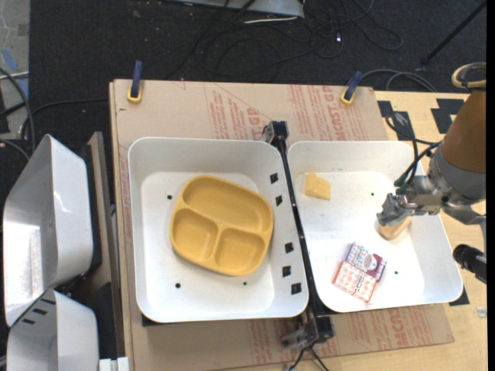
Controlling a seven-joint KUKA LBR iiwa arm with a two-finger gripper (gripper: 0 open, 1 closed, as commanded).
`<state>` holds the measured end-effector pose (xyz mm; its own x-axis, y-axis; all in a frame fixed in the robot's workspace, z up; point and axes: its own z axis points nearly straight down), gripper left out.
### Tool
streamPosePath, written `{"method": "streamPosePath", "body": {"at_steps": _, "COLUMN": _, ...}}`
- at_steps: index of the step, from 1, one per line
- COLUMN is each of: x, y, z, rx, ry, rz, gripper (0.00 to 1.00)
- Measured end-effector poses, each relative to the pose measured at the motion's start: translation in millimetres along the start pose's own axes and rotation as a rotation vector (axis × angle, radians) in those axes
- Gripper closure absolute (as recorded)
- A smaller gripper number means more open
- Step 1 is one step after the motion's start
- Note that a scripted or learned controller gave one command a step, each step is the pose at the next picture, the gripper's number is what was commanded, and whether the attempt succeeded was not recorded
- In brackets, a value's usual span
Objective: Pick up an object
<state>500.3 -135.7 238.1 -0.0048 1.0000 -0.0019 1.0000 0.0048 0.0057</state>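
A small tan block (394,229) sits on the floor of the right bin (433,284), near that bin's right side, and this is the object I judge the program is going for. The gripper (395,209) is down directly on top of it, touching or nearly so; from my overhead view I cannot tell whether the fingers are spread around the block or pressed onto it, because the wrist hides them. The block looks to be resting on the bin floor — not lifted — so I judge the pick is at the grasp stage: the reach and descent are done, the closing and the lift are left. Further out in the same bin, a pale yellow wedge (317,186) lies near the upper left corner, well apart from the gripper, and a flat red-and-white packet (360,271) lies toward the front edge, near the block but not touching it. The left bin (147,230) holds a yellow divided plate (221,225) with three compartments, lying flat in the middle. Both bins rest on a cardboard sheet (232,99) on the bench, and the grey arm (464,157) reaches in from the right.
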Motion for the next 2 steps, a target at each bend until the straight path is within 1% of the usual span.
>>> {"method": "streamPosePath", "body": {"at_steps": 1, "x": 52, "y": 13, "z": 11, "rx": 0.006, "ry": 0.003, "rz": -0.002, "gripper": 1.00}}
{"method": "streamPosePath", "body": {"at_steps": 2, "x": 113, "y": 30, "z": 12, "rx": 0.004, "ry": 0.003, "rz": -0.005, "gripper": 1.00}}
